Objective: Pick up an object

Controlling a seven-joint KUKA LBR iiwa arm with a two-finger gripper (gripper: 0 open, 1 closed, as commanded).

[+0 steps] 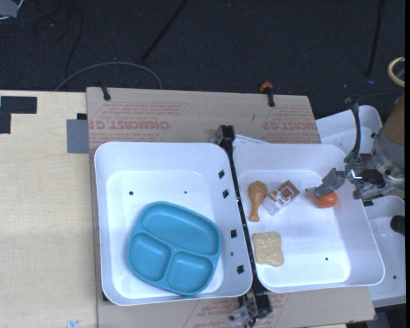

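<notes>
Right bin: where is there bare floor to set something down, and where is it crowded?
Bare floor in the right bin lies along its near edge, right of the tan slab. It is crowded further up: the drumstick, small box, red ball and gripper form a row.

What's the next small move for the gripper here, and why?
Probably a short descent over the small red object, then close. The gripper sits right above it at the right bin's far right side, and the object lies apart from the drumstick, the small carton and the tan piece, so nothing crowds it.
</notes>
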